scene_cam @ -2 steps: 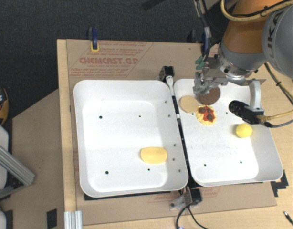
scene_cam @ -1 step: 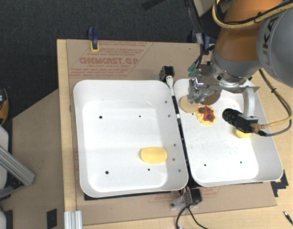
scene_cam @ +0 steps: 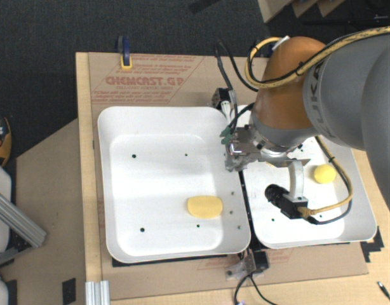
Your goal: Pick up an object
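Observation:
A flat yellow oval piece [scene_cam: 204, 206] lies in the left white bin [scene_cam: 107, 170], toward its front right. A smaller yellow lump [scene_cam: 324, 174] rests in the right white bin [scene_cam: 347, 229], partly tucked behind the arm. My gripper [scene_cam: 235, 154] hangs over the seam between the two bins, up and to the right of the oval piece and well left of the lump. The grey arm with its orange band [scene_cam: 287, 81] covers much of the right bin. Nothing shows held in the gripper.
Both bins sit on a brown cardboard sheet [scene_cam: 150, 75] with red print. A blue and yellow clamp [scene_cam: 124, 51] grips the sheet's far edge. Black cables [scene_cam: 224, 68] run down behind the bins toward the wrist.

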Tool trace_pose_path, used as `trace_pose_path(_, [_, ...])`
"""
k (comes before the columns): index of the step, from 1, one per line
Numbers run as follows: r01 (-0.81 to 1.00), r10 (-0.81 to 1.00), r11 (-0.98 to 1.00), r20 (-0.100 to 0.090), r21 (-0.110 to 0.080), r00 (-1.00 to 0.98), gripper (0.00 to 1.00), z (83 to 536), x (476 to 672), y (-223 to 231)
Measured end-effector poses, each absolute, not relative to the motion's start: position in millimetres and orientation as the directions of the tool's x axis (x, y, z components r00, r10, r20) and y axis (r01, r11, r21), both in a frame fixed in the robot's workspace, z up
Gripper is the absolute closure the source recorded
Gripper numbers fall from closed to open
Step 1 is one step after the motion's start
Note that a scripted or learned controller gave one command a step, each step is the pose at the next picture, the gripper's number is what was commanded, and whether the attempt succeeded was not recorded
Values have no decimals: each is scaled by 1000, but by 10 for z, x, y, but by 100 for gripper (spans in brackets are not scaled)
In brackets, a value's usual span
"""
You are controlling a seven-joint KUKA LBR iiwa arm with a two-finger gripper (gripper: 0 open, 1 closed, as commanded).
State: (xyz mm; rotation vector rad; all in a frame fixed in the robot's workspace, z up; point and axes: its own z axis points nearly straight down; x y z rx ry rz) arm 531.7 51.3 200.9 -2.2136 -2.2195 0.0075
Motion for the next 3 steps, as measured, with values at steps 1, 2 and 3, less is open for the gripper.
trace_pose_path(1, [1000,1000,-7,-4,6,7,100,2357,5544,-306])
trace_pose_path(2, [1000,1000,-2,1,-4,2,100,2354,5108,-251])
trace_pose_path(3, [1000,1000,-3,1,-8,3,100,1815,4766,-387])
